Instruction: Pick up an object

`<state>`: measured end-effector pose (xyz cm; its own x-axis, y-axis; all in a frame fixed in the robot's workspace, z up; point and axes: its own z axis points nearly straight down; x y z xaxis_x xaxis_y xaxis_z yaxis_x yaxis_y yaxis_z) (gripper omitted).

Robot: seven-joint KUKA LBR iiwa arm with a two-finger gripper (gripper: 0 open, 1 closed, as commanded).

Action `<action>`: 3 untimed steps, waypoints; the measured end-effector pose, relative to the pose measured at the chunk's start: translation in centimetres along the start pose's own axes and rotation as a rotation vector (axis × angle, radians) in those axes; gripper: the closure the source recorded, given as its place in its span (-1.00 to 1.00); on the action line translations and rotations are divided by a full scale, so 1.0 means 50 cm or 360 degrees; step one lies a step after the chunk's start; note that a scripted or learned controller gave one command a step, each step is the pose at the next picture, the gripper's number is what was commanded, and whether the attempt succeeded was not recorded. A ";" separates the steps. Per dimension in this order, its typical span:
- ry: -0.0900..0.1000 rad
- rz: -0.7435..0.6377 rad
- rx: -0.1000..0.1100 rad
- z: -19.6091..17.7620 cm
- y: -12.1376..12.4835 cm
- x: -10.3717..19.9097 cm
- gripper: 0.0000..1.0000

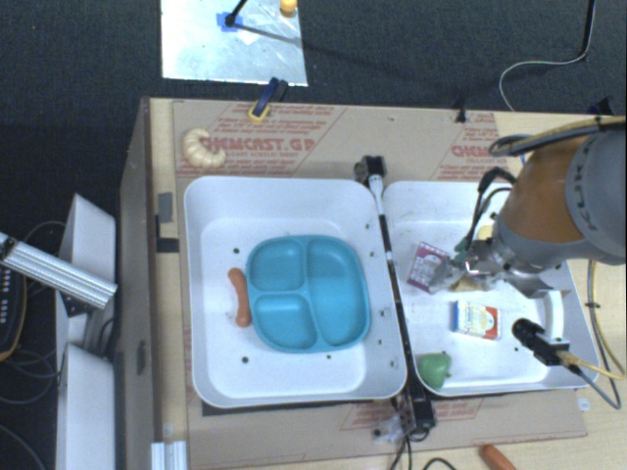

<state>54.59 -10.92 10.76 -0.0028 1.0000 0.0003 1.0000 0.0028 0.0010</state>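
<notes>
In the right bin (431, 199) lie a purple and white packet (426, 264), a small white box with blue and orange print (476, 318), and a green lump (433, 366) in the near left corner. My gripper (462, 268) hangs low over this bin, just right of the purple packet and touching or almost touching its edge. The white box sits just below the gripper, apart from it. Nothing is seen held. The grey wrist with its orange band (549, 199) comes in from the right.
The left bin (211, 262) holds a blue divided plate (308, 293) and an orange sausage-shaped thing (240, 297) beside its left rim. A dark divider (387, 262) separates the bins. A pale grub-like toy (201, 146) lies on the cardboard behind the left bin.
</notes>
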 end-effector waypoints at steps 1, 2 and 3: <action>-0.0003 0.0004 -0.0003 -0.020 0.055 -0.109 -1.00; 0.0001 -0.0001 0.0002 0.047 -0.023 0.004 -1.00; -0.0003 0.0003 -0.0004 -0.063 0.037 -0.087 -1.00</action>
<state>56.44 -15.28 13.94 -0.0009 1.0000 -0.0019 1.0000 0.0009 0.0036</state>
